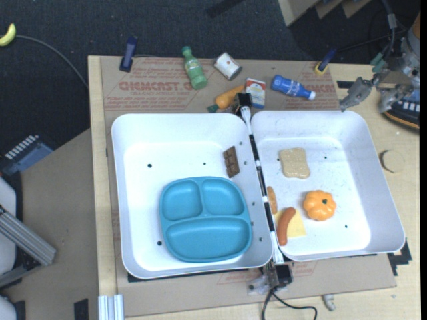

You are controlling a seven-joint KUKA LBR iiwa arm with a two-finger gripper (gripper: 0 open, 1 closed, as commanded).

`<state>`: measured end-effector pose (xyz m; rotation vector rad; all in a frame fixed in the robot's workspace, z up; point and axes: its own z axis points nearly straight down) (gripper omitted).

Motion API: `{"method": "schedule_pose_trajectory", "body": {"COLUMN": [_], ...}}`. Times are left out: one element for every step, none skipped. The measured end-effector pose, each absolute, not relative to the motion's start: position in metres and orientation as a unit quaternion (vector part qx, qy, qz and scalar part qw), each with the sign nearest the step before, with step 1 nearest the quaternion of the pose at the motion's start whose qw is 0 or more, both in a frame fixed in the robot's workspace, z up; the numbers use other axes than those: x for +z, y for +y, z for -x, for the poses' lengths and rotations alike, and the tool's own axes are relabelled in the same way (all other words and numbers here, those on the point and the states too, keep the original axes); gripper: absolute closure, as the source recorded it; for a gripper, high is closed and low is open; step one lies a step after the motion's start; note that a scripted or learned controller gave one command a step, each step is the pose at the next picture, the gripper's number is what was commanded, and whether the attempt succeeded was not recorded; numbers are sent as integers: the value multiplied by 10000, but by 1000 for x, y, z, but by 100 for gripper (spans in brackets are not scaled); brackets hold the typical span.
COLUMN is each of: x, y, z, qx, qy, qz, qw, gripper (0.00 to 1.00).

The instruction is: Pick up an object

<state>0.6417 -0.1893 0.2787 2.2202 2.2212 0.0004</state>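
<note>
a robotics lab: white bins [127, 179] on a bench [107, 85], toy food, cables.

At the upper right of the frame the end effector [357, 93] is cut off by the edge, its fingers too small to read. A yellow object [7, 34] at the upper left edge is cropped beyond naming.

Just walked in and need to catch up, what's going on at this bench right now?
Nothing is being handled yet. The gripper sits at the far right corner of the right bin, holding nothing. That bin contains a toast slice, a small pumpkin and a sausage. The left bin has a blue divided plate.
</note>
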Motion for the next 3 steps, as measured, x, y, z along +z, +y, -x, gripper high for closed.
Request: {"method": "schedule_pose_trajectory", "body": {"x": [155,84,84], "y": [-194,-169,-150], "z": [-605,-564,-505], "qx": [-15,-5,-4], "qy": [7068,7069,7068], "qz": [-7074,-7073,-7074], "qw": [-25,-10,-13], "gripper": [0,0,0]}}
